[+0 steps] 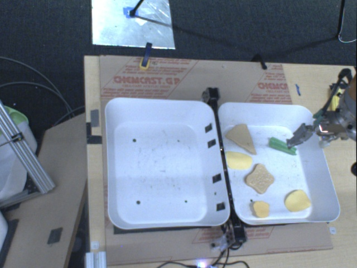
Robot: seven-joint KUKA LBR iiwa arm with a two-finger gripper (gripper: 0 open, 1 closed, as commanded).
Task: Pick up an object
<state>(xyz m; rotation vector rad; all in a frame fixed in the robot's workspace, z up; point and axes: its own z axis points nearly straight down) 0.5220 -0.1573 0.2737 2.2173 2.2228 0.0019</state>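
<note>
Grey arm (341, 116) low over right bin (321, 166), end effector (294, 141) touching green piece (281, 146), grip state unclear.

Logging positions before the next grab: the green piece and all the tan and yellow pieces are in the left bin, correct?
Not quite. The camera view shows them in the right bin, not the left one: the green piece lies near the hand, with the tan and yellow pieces spread below it.
</note>
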